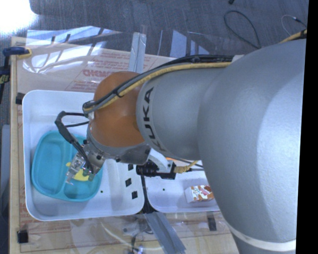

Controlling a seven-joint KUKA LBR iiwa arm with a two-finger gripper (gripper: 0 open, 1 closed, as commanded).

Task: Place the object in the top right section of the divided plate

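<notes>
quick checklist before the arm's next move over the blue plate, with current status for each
1. Gripper is over the divided plate: ok.
2. Yellow object is at the gripper tip, over the plate: ok.
3. Object is actually between the fingers: cannot tell, the tip is small and partly hidden.
4. Object is over the top right section: cannot tell, the dividers are not clear from this angle.
5. Plate sits fully inside the left bin: ok.
6. Small printed packet lies in the right bin, apart from the plate: ok.
</notes>
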